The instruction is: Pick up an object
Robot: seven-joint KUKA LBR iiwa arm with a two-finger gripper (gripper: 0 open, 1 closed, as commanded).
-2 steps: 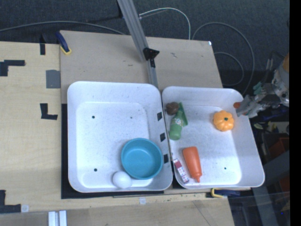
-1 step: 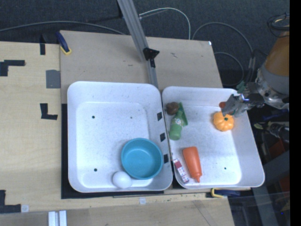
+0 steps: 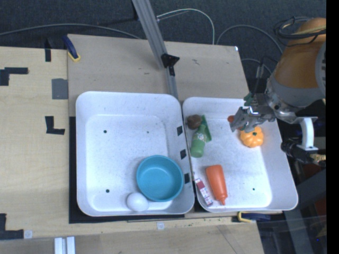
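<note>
My gripper (image 3: pixel 245 121) hangs over the upper right part of the right bin (image 3: pixel 275 194), just above and left of a small orange pumpkin (image 3: pixel 252 137). A small red thing (image 3: pixel 231 119) peeks out at the gripper's left side. Further left in the same bin lie a green bottle (image 3: pixel 198 141) and a brown ball-like object (image 3: pixel 194 121). An orange bottle (image 3: pixel 216 182) and a small red-and-white tube (image 3: pixel 203 190) lie near the bin's front. I see nothing held between the fingers.
The left bin (image 3: pixel 106 120) holds a blue bowl (image 3: pixel 159 177) and a white ball (image 3: pixel 137 201) at its front. A grey pole (image 3: pixel 153 30) slants down to the bins' shared rear edge. Cables run behind the bench.
</note>
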